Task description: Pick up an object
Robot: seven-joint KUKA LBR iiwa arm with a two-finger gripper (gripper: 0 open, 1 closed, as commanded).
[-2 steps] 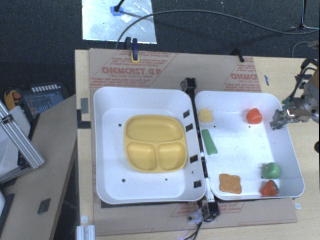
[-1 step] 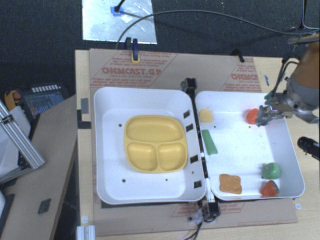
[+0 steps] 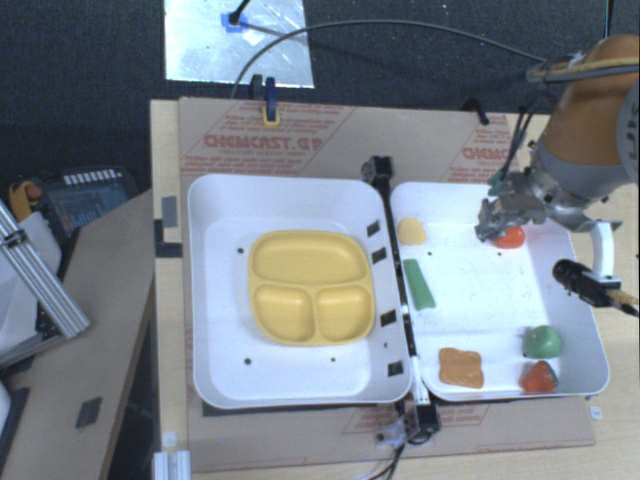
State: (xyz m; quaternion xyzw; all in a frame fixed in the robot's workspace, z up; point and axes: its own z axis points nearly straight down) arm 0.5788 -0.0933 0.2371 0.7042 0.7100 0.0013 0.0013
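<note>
Bench carries two bins; gripper (image 3: 499, 222) sits over red-orange object (image 3: 511, 236) near right bin's (image 3: 470, 278) far edge; grip indiscernible, perhaps off-centre; slip risk.

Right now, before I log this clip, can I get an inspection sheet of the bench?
Surface: two white bins side by side, left bin and right bin, on a printed board.
Job's things: in the right bin, a pale yellow piece, green stick, orange piece, green ball, red piece, and a red-orange piece beneath the gripper.
Clutter: yellow tray with three compartments in the left bin.
Grippers: gripper low over the red-orange piece; grasp unclear.
Cables: black cable arcing behind the bench.
Surroundings: foil sheet, dark floor.
</note>
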